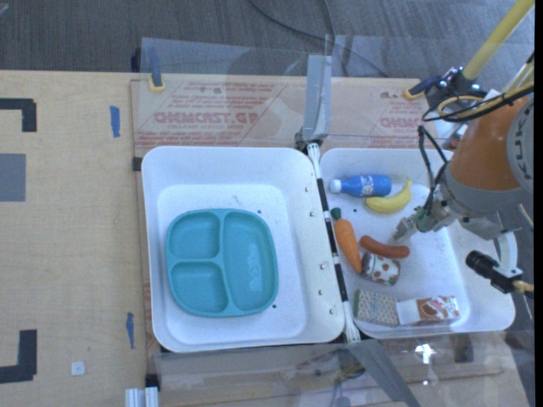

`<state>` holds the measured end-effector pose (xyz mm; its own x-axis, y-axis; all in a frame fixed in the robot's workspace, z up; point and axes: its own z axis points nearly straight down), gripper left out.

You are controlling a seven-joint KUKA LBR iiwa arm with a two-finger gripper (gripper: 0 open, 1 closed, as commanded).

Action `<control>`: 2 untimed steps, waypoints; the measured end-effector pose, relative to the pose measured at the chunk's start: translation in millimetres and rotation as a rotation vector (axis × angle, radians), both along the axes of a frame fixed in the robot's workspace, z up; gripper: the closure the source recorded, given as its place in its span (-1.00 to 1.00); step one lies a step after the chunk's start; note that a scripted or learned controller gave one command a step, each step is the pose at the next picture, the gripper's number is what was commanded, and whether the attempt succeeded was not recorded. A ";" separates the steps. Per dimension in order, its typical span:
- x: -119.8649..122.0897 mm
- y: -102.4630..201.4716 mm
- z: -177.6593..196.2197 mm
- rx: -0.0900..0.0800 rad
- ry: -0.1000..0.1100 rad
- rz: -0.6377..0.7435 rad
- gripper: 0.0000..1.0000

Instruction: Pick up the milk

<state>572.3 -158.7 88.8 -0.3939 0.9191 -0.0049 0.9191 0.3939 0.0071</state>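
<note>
The milk carton (413,309) lies on its side along the front wall of the right bin (485,310); it is white with a red picture at one end and a speckled pattern at the other. My gripper (413,225) hangs over the middle of that bin, just above and to the right of a red sausage (384,247). It is well behind the milk and apart from it. Nothing shows in the gripper.
In the right bin there are also a blue bottle (363,185), a banana (390,200), a carrot (346,242) and a small patterned can (381,269). The left bin (161,172) bears a teal divided plate (222,261). Cables trail off the arm at the upper right.
</note>
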 end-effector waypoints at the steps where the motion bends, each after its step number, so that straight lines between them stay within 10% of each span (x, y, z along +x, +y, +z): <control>1: -36.4 36.6 0.5 0.000 0.001 0.049 -1.00; 2: -45.1 46.4 0.9 -0.001 -0.005 -0.156 -1.00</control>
